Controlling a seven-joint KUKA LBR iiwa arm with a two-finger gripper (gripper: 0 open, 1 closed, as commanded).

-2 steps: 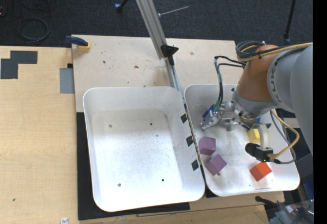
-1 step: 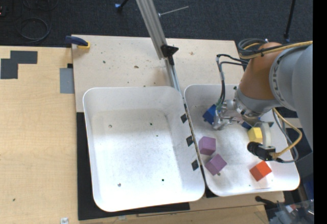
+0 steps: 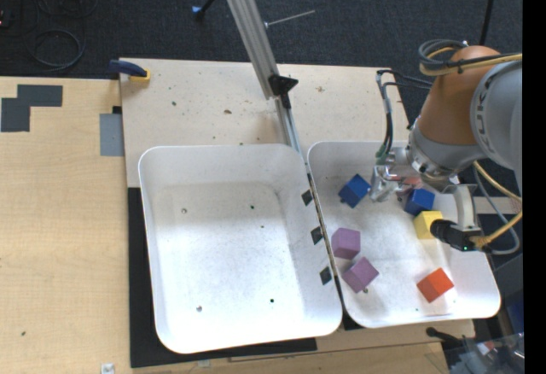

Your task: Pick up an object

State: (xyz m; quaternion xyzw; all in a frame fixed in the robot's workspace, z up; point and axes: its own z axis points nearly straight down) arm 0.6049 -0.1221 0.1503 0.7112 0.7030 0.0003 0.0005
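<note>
Blue, purple, yellow and orange blocks lie in the right bin. The gripper hangs just beside a blue block. Whether its jaws are apart is too hard to tell. It should go straight down over that block, then squeeze.

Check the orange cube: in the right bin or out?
In. The orange cube rests on the right bin floor near its front corner, apart from the other blocks.
</note>
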